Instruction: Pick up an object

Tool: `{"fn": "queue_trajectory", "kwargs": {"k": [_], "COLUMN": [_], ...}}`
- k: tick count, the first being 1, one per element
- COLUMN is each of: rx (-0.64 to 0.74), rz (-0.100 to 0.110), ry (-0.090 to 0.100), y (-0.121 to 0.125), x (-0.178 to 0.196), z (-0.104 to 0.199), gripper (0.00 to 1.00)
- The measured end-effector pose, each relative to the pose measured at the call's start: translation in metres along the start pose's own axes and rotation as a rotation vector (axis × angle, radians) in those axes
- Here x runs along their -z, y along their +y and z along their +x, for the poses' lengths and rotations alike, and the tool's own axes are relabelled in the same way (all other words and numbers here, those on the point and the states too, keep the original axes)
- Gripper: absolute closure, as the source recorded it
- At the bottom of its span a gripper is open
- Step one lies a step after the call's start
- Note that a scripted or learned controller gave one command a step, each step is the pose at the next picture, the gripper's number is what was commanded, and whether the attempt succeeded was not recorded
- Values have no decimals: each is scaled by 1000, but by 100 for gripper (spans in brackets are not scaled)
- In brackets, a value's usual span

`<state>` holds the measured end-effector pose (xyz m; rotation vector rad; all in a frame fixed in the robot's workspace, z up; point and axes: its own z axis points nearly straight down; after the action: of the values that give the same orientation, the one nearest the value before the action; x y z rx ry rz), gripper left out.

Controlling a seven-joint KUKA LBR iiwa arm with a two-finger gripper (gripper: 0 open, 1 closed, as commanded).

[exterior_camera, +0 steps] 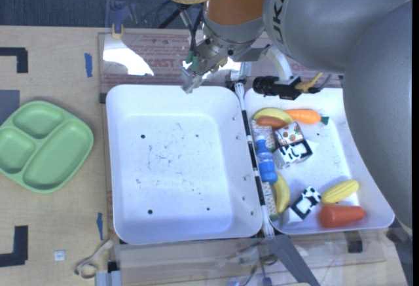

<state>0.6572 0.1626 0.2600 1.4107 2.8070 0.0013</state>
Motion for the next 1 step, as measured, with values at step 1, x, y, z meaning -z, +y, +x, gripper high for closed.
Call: {"fn": "queue_trajectory", "kwargs": {"k": [1], "rx": [36], "rz": [-3], "ry": [-2], "y": [-16], "x": [94], "z": [-15], "gripper": [100]}}
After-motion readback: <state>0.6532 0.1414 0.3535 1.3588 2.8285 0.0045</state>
